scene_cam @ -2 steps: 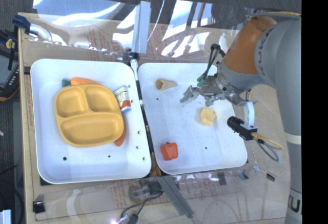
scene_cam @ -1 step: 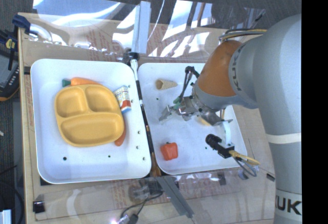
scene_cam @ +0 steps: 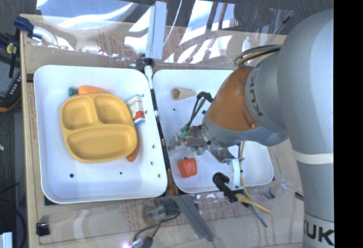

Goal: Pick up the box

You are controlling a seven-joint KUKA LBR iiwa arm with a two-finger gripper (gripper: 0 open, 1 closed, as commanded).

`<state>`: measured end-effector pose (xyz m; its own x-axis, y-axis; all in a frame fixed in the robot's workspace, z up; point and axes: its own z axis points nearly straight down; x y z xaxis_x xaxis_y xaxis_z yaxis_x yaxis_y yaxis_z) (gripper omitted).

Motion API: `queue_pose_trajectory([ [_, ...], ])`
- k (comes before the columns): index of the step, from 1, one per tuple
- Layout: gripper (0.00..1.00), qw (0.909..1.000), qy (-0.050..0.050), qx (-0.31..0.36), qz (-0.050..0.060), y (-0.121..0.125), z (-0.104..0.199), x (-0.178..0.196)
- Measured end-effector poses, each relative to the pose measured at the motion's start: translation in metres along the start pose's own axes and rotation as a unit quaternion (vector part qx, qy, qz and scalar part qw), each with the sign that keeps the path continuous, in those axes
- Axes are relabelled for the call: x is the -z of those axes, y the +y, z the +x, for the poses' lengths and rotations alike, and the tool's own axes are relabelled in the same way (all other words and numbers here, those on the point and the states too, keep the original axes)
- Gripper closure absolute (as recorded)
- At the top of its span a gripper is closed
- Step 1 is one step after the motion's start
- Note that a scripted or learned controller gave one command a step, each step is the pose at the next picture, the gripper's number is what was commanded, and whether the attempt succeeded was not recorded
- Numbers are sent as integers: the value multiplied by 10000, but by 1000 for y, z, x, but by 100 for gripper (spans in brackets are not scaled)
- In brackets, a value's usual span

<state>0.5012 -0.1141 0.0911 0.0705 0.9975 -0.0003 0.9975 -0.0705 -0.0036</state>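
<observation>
The box is seen in the left bin, lying flat on the floor of that bin and touching the right edge of the yellow plate, close to the wall shared with the right bin. Its long axis is judged to run from upper left to lower right in the view, roughly along that shared wall, with a red and blue end turned toward the lower right. The gripper is held low over the right bin, near that bin's left wall, with a red object just below it in the view and a tan cone further up. Whether the gripper is open or closed cannot be told, since its tip is blurred and partly hidden by the wrist; nothing is seen to be held. The box is thus placed to the view's left of the gripper and a little higher, across the dividing wall. A lift over that wall and a grasp across the short side of the box would seem to be called for.
</observation>
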Motion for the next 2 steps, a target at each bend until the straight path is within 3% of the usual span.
queue_pose_trajectory([
  [1, 0, 9979, 1, -642, 3, 58, -25, 0],
  [2, 0, 9981, 8, -624, -11, 57, -74, 69],
])
